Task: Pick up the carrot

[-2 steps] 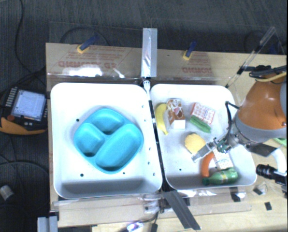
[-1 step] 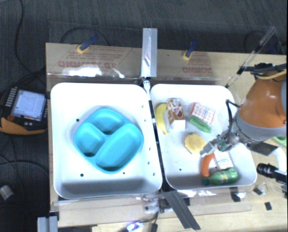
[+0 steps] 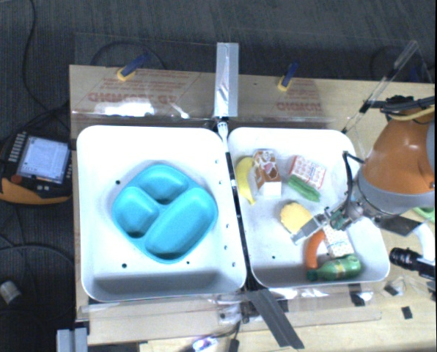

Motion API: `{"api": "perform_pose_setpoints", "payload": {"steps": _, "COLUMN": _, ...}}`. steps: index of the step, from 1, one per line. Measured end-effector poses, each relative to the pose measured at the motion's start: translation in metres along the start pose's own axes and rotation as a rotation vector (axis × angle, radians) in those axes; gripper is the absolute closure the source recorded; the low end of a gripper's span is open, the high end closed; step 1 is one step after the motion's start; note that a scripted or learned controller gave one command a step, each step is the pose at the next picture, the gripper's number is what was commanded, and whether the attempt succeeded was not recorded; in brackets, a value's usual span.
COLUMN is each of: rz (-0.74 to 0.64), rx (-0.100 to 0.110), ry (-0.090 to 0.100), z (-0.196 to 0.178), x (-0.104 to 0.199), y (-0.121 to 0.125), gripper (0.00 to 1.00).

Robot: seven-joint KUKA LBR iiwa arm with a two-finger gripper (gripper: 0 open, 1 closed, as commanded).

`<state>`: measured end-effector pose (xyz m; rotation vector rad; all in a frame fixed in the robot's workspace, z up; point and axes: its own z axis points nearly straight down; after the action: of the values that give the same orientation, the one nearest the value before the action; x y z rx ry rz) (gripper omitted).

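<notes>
Carrot [image 3: 314,246] lies unlifted in right bin [image 3: 277,270], beside green bottle [image 3: 336,269]; gripper [image 3: 334,218] hovers just above it, grip state unclear.

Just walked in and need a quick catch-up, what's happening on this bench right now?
A grey arm with an orange band reaches into the right white bin, its two-finger gripper low over the orange carrot near the front. Beside the carrot lie a green bottle and a yellow lemon-like piece. The carrot lies on the bin floor, not lifted. The left white bin holds a blue divided tray.
</notes>
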<state>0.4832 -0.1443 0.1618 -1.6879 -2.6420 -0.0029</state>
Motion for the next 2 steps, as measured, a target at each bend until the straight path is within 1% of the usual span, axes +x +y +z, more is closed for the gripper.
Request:
{"api": "perform_pose_setpoints", "payload": {"steps": 1, "rz": -0.309, "rx": -0.005, "ry": -0.015, "z": 0.072, "x": -0.027, "y": 0.075, "gripper": 0.0}}
{"api": "perform_pose_setpoints", "payload": {"steps": 2, "rz": -0.218, "rx": -0.001, "ry": -0.002, "z": 0.029, "x": 0.018, "y": 0.009, "gripper": 0.0}}
